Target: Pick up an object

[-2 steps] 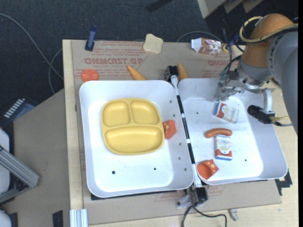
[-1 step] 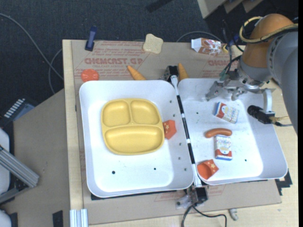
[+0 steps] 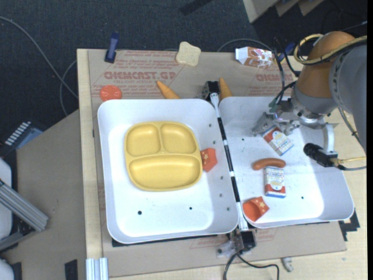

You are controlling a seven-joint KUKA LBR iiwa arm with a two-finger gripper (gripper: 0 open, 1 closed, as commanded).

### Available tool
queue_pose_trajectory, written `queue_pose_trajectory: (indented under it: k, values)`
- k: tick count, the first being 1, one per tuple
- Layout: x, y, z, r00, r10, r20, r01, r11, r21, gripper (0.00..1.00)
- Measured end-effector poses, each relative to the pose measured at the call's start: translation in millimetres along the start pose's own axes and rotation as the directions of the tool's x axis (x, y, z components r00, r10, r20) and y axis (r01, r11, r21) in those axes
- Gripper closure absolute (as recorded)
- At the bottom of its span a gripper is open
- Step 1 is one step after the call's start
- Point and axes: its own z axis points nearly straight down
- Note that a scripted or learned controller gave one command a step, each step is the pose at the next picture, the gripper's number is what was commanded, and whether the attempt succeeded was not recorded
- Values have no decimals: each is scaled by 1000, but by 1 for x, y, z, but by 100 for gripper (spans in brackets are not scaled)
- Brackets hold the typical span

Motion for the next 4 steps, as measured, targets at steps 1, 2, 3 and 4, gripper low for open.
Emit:
queue_pose_trajectory:
  k: [1,2,3,4]
  values:
    - [0,1,-11,1000,0,1,0,1000,-3,100]
    - [0,1,-10,1000,0,0,0,1000,-3,0]
    - [23,-47,0,1000,0,-1,0,1000,0,0]
    - [22,-46,-10,1000,1,0,-1,1000,-3,100]
